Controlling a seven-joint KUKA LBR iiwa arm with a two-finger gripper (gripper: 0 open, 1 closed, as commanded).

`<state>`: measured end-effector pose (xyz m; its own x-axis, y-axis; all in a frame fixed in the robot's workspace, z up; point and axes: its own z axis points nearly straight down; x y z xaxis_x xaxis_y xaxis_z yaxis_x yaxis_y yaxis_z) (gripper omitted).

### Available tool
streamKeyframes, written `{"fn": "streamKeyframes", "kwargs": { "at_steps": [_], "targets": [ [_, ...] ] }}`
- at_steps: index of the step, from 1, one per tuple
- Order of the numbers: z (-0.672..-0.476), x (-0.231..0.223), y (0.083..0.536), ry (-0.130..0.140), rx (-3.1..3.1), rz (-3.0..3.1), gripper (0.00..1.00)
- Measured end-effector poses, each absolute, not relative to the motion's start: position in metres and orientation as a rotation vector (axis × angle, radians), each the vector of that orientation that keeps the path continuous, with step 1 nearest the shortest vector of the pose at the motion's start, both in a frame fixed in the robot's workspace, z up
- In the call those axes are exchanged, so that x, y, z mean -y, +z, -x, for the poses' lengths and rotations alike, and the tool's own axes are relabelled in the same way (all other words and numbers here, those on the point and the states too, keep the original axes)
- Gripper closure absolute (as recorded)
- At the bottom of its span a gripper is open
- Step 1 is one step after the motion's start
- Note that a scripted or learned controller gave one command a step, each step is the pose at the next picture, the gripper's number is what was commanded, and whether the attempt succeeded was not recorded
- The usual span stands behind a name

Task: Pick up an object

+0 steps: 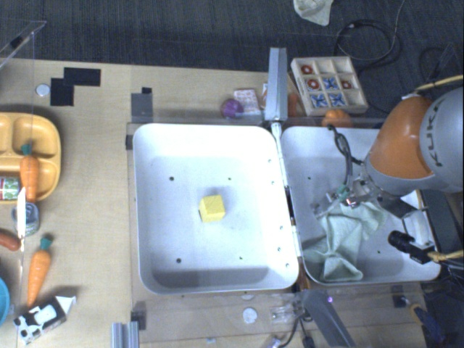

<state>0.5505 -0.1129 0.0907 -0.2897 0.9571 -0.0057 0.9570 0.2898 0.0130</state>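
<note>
A KUKA arm [417,147], grey with a glossy orange band, reaches in from the right and bends down over the right bin [312,147], a shallow white tray with rounded corners and small dark holes in its floor. Its pincer [346,196], a cluster of small metal parts, sits low at the upper edge of a pale green cloth [342,241]. The cloth is soft and crumpled, bunched into folds that trail from just beneath the pincer toward the bin's near wall. Whether the pincer is spread or closed, or has any fabric between its tips, cannot be told from this angle; the wrist blocks part of it.

Well to the pincer's left, across the divider, a small yellow block [212,208] with squared, matte faces lies alone near the middle of the left bin [156,151]. Beyond the pincer, past the bin's far rim, rests a tic-tac-toe board [328,85] with red and blue marks, and a small purple ball [231,108] lies farther left of it.
</note>
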Motion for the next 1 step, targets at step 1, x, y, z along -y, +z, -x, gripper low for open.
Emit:
{"fn": "streamKeyframes", "kwargs": {
  "at_steps": [1],
  "targets": [
    [-0.6135,0.1002,0.0891,0.011,-2.335,-2.088,0.00]
  ]
}}
